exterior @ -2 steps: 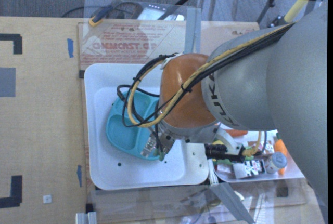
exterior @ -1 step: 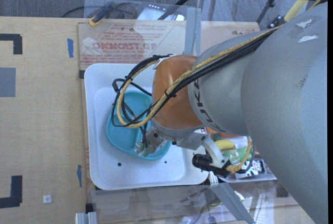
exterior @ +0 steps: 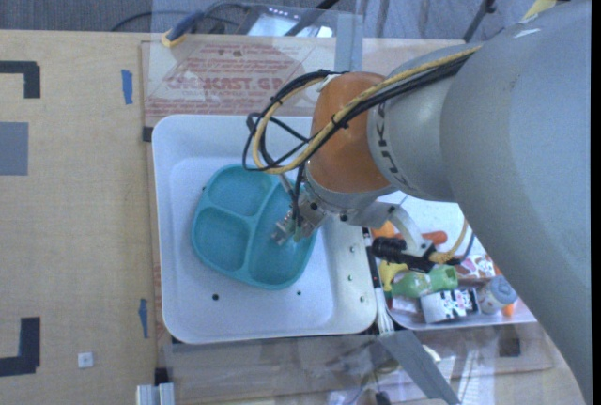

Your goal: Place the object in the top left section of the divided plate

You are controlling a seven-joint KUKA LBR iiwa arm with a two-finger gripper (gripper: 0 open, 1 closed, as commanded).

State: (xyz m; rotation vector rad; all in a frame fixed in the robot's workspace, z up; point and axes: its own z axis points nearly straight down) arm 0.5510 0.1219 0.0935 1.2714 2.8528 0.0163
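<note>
The gripper (exterior: 289, 226) hangs low over the right side of the teal plate (exterior: 225, 239), which lies in the left bin (exterior: 178, 206). Whether it grips anything cannot be told, and no object can be made out on the plate, so the placement looks unfinished. The plate is shallow, rounded and tilted in the view, with three sections. Assorted items (exterior: 437, 286) crowd the right bin.

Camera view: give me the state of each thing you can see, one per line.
Divided plate: teal, lying tilted in the left bin, sections facing up.
Gripper: over the plate's right side, low; what it holds is unclear.
Left bin: holds the plate.
Right bin: holds a pile of small mixed items, partly hidden by the arm.
</note>
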